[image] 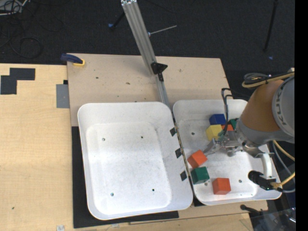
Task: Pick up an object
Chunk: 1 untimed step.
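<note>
Nearest the camera: red-orange cube (221,186) at the near edge of the right bin (243,192), with a dark green cube (199,175) just left of it. An orange cube (197,158) sits a bit farther in, touching or almost touching the green one, close to the bin's left wall.

Gripper (215,146) is low in the middle of the right bin, pointing left. Fingers are slim and grey against white, so I cannot tell if they are spread or pinched, and nothing is visibly between them. The tip sits between the orange cube and a yellow block (214,131).

Far cluster: yellow block, blue block (217,119) just beyond it, and a small bit of red and green (231,125) partly hidden by the arm (262,114). The yellow block is just beside the gripper body; contact is unclear.

The arm comes in from the right, with its orange band over the right bin's right side.

Left bin (89,124) is white, a few dark specks on its floor. An aluminium extrusion post (142,37) leans up from the far side of the bench, between the bins.
</note>
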### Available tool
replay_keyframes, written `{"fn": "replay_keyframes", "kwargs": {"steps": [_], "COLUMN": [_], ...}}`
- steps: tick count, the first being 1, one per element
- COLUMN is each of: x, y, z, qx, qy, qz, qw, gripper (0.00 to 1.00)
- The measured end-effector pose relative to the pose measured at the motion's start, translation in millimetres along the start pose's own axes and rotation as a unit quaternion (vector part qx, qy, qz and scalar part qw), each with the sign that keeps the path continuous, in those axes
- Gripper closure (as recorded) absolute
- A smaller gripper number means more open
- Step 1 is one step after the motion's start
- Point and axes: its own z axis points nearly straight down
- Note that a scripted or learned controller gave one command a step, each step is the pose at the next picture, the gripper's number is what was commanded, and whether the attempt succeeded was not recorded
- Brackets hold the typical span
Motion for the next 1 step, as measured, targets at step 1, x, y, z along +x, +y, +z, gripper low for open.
{"fn": "replay_keyframes", "kwargs": {"steps": [1], "x": [-1.7], "y": [-0.4], "z": [-11.8], "qx": [0.000], "qy": [0.001], "qz": [0.004], "qw": [1.0000], "gripper": [1.00]}}
